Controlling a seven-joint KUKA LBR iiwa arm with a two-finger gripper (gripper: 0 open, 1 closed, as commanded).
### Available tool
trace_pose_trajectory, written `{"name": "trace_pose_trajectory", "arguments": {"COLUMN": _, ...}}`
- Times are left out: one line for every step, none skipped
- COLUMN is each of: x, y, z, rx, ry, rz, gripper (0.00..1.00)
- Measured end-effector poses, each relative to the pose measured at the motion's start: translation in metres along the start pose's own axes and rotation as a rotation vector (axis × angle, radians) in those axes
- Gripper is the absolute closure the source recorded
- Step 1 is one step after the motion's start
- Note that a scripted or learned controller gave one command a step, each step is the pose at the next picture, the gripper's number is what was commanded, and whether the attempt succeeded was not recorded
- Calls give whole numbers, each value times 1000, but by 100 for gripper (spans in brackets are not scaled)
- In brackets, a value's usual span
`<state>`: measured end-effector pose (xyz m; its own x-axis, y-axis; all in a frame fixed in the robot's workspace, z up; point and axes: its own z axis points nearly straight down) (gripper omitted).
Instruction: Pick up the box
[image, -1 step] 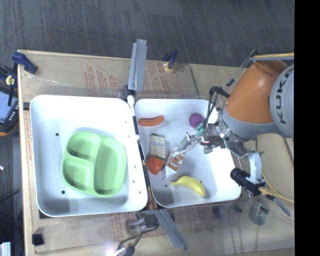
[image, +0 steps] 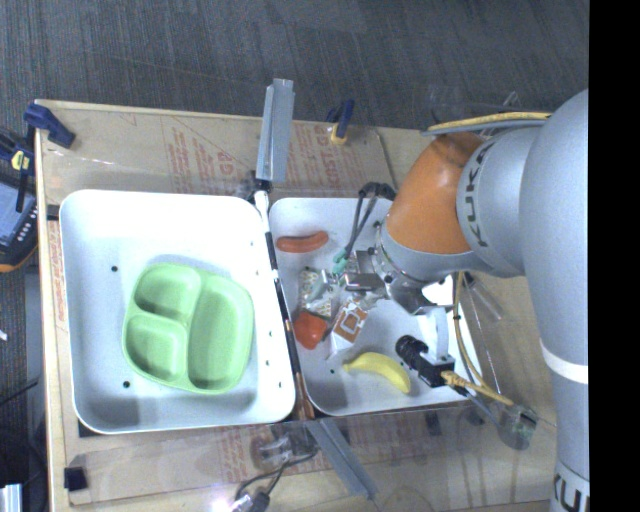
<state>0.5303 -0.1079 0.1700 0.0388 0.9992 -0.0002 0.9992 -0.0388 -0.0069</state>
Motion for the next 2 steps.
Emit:
{"name": "trace_pose_trajectory", "arguments": {"x": 5, "y": 35, "z": 77, "rx": -8, "ry": -12, "rz": -3, "gripper": 0}}
{"name": "trace_pose_trajectory", "arguments": {"x": 8, "y": 35, "z": 68, "rx": -5, "ry": -9, "rz": -9, "gripper": 100}}
